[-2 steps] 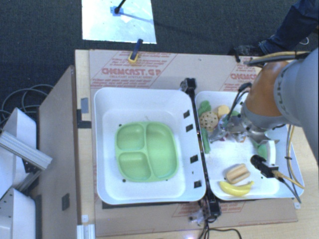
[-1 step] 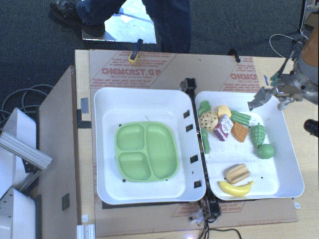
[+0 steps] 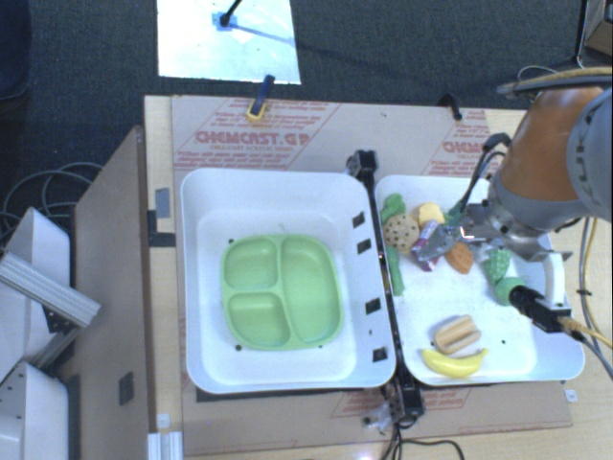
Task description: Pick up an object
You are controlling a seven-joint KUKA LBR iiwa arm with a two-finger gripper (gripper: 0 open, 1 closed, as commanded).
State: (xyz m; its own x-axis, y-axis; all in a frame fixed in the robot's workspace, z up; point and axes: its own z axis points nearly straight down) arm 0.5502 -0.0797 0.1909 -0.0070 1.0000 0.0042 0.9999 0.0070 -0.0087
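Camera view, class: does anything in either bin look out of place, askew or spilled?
Nothing stands out. The green divided plate lies flat in the left bin. In the right bin, the banana and bread roll lie near the front, other toy foods cluster by the claw. Nothing lies spilled over a rim.

Dark grey carpet floor (image 3: 77, 56) around a tan wooden bench (image 3: 115, 257); pale square sheet (image 3: 230, 51) lies beyond its far edge, loose cables (image 3: 29, 185) at left.
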